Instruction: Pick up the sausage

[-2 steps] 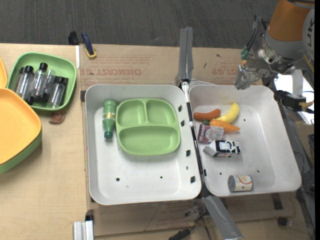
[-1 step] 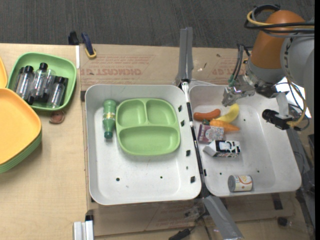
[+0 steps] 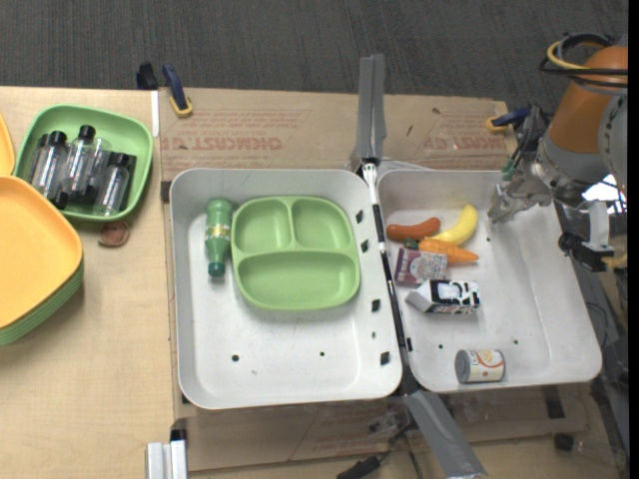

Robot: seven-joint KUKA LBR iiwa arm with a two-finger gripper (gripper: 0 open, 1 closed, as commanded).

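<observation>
A reddish sausage (image 3: 411, 231) lies in the right bin (image 3: 559, 327), touching a banana (image 3: 458, 226) and just above a carrot (image 3: 451, 252). A purple packet (image 3: 420, 265) and small carton (image 3: 446, 295) lie nearby. The tool (image 3: 504, 206) hovers right of the banana; its grip cannot be judged.

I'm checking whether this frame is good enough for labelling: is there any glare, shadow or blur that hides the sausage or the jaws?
Camera view: even overhead light, soft shadows. The sausage is sharp and unshaded beside the banana. The right bin is bright white without washing out. A strong highlight sits by the gripper, which is small and slightly soft.
</observation>
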